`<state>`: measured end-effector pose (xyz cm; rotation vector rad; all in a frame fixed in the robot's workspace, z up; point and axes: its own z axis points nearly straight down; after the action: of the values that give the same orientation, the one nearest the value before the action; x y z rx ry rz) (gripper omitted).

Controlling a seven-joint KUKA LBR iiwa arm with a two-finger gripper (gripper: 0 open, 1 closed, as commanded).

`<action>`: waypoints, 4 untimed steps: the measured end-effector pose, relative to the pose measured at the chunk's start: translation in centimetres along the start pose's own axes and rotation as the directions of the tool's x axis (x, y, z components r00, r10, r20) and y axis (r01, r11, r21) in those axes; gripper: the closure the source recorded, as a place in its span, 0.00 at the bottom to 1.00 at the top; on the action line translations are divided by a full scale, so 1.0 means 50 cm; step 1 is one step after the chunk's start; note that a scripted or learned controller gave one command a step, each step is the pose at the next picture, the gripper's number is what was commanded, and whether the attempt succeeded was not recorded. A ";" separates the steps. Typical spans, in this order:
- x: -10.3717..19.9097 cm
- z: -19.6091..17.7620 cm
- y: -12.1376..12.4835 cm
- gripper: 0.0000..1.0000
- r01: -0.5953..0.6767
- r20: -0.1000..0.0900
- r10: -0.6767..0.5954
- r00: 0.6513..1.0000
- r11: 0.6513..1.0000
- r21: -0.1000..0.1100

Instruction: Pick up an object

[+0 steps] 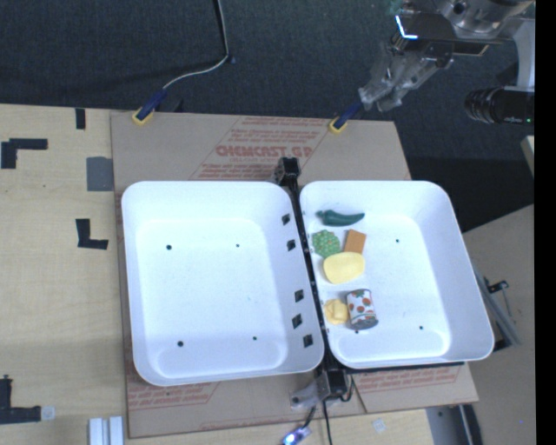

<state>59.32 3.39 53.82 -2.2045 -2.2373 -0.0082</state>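
tool (387,91): blurred, fingers unclear | arm (469,22): cut off by top edge

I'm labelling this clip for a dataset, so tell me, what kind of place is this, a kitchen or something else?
Probably a robot lab test bench, not a kitchen. Two white bins sit clamped on a cardboard sheet, small toy foods are clustered in the right bin, and the gripper hangs above the bench's far edge.

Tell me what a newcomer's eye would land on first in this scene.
First, the small bright cluster along the left wall of the right bin: a dark green pepper, a green bumpy piece, an orange block, a yellow lump, a small yellow piece and a little can. Next, the gripper up at the top right, above the bench, far from them.
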 end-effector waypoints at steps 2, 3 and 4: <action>0.084 0.001 -0.220 1.00 -0.013 0.003 0.013 1.000 1.000 0.000; 0.109 0.428 -0.168 1.00 -0.014 0.008 0.014 1.000 1.000 0.022; 0.138 0.095 -0.218 1.00 -0.010 -0.001 0.010 1.000 1.000 -0.014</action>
<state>48.33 10.15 49.04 -2.2220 -2.2331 -0.0248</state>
